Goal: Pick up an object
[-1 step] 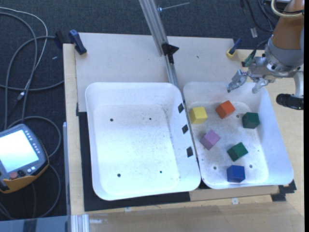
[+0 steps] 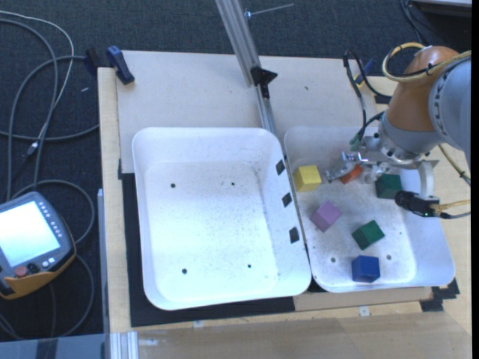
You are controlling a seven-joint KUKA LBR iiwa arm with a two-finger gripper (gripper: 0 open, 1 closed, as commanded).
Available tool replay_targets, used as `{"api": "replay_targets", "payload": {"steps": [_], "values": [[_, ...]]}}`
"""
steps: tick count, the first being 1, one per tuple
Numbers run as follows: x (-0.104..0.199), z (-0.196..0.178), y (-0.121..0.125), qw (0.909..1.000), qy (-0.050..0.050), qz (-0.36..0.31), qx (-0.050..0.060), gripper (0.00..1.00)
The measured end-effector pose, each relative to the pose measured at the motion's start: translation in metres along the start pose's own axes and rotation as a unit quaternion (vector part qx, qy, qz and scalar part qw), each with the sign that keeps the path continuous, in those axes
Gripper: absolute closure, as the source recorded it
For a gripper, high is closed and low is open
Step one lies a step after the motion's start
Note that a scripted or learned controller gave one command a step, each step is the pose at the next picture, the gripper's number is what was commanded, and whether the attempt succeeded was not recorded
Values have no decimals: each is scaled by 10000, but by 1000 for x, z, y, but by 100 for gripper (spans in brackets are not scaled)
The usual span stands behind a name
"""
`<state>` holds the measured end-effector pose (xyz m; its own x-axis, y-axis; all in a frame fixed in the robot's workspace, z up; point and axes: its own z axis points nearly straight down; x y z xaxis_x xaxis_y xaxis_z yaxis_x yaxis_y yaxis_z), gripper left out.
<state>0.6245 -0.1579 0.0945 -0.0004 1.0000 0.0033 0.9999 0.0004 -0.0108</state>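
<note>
Five small blocks in the right bin [image 2: 441,254]: a yellow cube [image 2: 307,177] near the bin's left wall, a pale purple cube [image 2: 325,215] just below and right of it, a green cube [image 2: 367,234] tilted on a corner further right, a blue cube [image 2: 365,268] nearest the front rim, and a dark green block [image 2: 388,186] toward the far right, partly tucked under the wrist. All plain, solid-coloured, roughly alike in size, none touching another.

Tool [image 2: 349,172] low over the upper middle of the right bin, reaching in from the right beneath the orange band of the arm [image 2: 419,99]. Something small and orange-red at its tip, too blurred to tell whether part of the tool or a separate item. Cannot tell whether apart or together. Yellow cube just left of the tool, close but apart. Dark green block just right of it, beside the wrist. Purple cube below the tool, near; green and blue cubes well apart from it, toward the front.

Left bin [image 2: 150,155] alongside, speckled white. Worktop [image 2: 187,88] pale behind both bins. Handheld pendant [image 2: 30,238] on the dark floor at far left.
</note>
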Motion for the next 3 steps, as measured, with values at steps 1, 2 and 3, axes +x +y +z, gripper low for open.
{"api": "replay_targets", "payload": {"steps": [1,2,3], "values": [[-1,-5,3,10000,-11,0,-53,0],[-1,-5,3,10000,-12,1,-55,0],[-1,-16,3,10000,-9,1,-64,100]]}}
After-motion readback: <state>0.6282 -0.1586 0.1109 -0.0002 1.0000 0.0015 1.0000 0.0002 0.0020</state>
